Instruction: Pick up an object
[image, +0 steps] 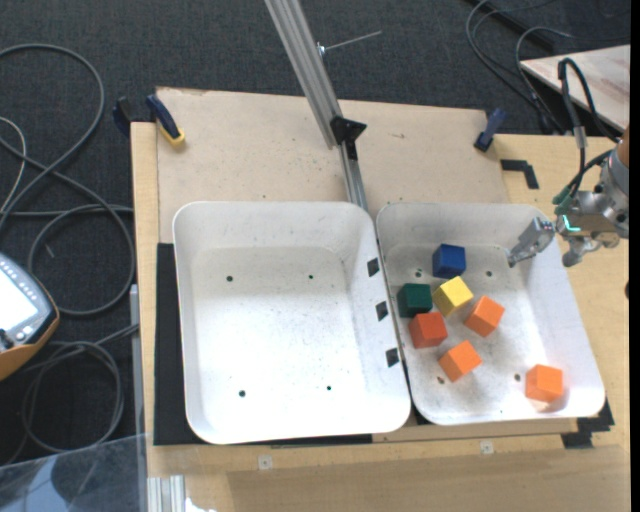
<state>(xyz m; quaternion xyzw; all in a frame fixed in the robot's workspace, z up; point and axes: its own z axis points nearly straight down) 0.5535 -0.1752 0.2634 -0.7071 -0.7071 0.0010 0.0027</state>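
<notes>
The jaws (548, 243) hang spread apart with nothing between them, over the right bin's (580, 340) upper right rim. Below and to their left in that bin sit small cubes: a blue block (449, 260), yellow block (454, 294), green block (415, 299), red block (428, 328) and three orange blocks (485, 315), one apart near the lower right corner.

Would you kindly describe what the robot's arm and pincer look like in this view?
At the right edge, the pincer is grey metal: slim fingers under a blocky silver body with a small teal-green light. An orange strip of the arm sits above it, and black cables loop overhead.
</notes>
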